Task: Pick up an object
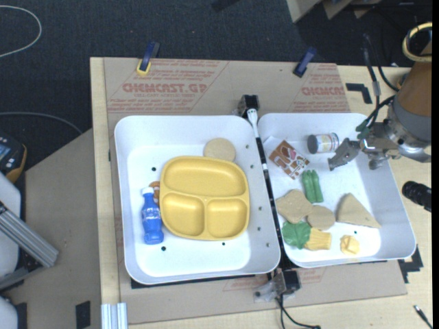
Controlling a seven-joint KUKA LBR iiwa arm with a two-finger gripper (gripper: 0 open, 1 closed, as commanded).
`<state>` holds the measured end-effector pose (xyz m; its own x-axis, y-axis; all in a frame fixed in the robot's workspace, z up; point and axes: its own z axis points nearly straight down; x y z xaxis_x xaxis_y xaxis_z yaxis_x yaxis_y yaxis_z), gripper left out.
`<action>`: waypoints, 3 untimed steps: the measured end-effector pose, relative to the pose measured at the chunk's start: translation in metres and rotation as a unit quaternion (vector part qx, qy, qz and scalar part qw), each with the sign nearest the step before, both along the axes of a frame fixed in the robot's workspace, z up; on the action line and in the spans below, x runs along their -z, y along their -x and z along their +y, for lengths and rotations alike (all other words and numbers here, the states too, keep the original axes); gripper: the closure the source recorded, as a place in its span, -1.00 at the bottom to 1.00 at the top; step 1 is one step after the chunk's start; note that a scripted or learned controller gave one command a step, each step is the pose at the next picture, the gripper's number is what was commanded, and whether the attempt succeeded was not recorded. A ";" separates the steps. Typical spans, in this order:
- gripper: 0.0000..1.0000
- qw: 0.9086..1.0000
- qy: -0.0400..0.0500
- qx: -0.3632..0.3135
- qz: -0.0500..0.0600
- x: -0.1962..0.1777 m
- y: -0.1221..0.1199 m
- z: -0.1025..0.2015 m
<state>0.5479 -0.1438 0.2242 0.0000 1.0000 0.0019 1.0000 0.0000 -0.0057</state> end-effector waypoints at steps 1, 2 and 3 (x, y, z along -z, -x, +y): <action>-1.00 1.000 0.000 0.000 0.001 0.054 -0.004 0.010; -1.00 1.000 0.000 0.000 0.000 0.115 0.003 0.011; -1.00 1.000 0.000 0.000 -0.003 0.137 0.001 0.011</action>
<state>0.5469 -0.1330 0.0870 0.0010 1.0000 0.0023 1.0000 -0.0010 0.0009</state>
